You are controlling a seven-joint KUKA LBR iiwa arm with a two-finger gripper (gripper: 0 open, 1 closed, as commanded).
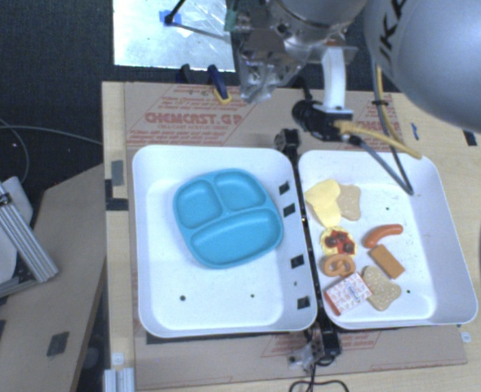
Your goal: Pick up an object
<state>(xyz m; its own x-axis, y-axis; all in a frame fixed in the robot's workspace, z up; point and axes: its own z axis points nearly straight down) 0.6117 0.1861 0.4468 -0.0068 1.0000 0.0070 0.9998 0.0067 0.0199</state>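
2 white bins sit side by side on a cardboard sheet (183,117) printed with red lettering. The left bin (154,300) holds a blue plate (226,216) with 3 compartments, lying flat a little above that bin's middle. The right bin (444,268) holds a cluster of toy foods in its left half: a yellow cheese wedge (323,201) at the top with a pale tan piece (350,202) touching its right side, a small pizza slice (338,240) below them, a pretzel (337,265) just under that, a red and white packet (347,292) at the bottom, a slice of toast (381,287) beside the packet, an orange block (386,261) above the toast, and a sausage (382,234) lying aslant above the block. The gripper (255,76) is in the upper middle of the frame, over the cardboard above the bins' top edge, well apart from every food piece. Whether it is apart or together I cannot tell, since the metal parts blur into one another. The grey arm (436,39) fills the upper right corner.
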